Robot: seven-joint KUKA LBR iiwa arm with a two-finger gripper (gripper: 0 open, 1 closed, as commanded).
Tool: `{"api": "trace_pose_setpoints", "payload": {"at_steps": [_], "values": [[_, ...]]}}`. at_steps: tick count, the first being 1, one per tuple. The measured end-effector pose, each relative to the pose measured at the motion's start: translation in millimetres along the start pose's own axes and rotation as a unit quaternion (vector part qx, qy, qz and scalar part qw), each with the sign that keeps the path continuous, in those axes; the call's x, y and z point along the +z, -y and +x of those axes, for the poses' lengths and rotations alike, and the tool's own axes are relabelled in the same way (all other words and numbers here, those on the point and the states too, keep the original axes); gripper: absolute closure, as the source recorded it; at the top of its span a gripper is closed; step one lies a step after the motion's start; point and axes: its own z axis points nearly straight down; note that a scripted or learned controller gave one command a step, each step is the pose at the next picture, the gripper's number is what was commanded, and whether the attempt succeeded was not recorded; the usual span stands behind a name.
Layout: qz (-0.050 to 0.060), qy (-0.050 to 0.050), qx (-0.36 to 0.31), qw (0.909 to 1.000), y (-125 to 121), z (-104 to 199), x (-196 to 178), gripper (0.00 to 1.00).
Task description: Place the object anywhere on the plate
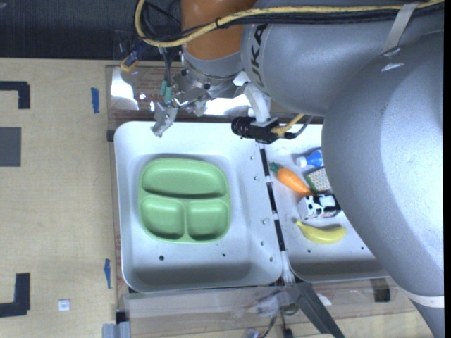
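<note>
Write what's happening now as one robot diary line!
gripper: over left bin's far edge | plate: bare | carrot, banana: right bin

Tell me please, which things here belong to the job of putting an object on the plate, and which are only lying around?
Belong to the job:
green plate, in the left bin
gripper, above that bin's far edge
carrot, banana and black-and-white toy, candidate objects in the right bin

Lying about:
blue tape marks
black marks on the bench
</note>
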Motion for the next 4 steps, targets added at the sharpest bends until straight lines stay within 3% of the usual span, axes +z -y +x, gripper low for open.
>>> {"api": "trace_pose_setpoints", "payload": {"at_steps": [1, 2, 3, 4], "values": [[-0.002, 0.0, 0.0, 1.0, -1.1, 0.3, -11.2, 1.0], [-0.002, 0.0, 0.0, 1.0, -1.0, 0.1, -11.1, 0.0], [-0.002, 0.0, 0.0, 1.0, -1.0, 0.1, -11.0, 0.0], [0.0, 0.001, -0.018, 0.9998, 27.6, -50.8, -179.0, 0.0]]}}
